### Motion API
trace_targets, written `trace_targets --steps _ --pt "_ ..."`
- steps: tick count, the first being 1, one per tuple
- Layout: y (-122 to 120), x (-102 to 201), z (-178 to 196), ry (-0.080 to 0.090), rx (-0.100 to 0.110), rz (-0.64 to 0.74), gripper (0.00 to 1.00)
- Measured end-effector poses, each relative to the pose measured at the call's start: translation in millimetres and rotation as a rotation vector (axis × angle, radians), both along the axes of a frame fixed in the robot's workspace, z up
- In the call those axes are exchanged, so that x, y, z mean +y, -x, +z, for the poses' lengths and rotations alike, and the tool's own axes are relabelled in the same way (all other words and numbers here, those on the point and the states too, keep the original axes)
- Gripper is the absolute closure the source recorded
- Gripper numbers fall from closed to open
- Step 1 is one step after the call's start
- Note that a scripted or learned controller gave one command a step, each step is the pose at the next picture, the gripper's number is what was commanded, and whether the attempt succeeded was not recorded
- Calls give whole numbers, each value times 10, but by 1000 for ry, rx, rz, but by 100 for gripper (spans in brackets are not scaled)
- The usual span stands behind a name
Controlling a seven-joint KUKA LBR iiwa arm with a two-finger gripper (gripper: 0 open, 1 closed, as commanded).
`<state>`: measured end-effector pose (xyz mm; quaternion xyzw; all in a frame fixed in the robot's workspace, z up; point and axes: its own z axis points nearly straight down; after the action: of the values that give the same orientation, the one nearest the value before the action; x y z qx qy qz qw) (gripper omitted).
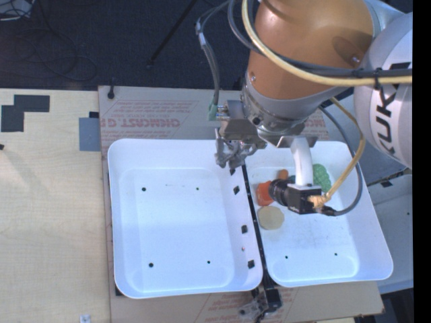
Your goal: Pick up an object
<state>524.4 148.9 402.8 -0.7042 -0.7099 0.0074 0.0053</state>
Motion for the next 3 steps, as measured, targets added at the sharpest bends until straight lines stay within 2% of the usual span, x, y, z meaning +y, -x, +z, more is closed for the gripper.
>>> trace_targets --steps 1,2,3 --pt "-261 563 819 -5 -23 -2 100" --pt "409 842 162 1 -6 -3 100" --pt "509 859 -991 5 -2 -8 100"
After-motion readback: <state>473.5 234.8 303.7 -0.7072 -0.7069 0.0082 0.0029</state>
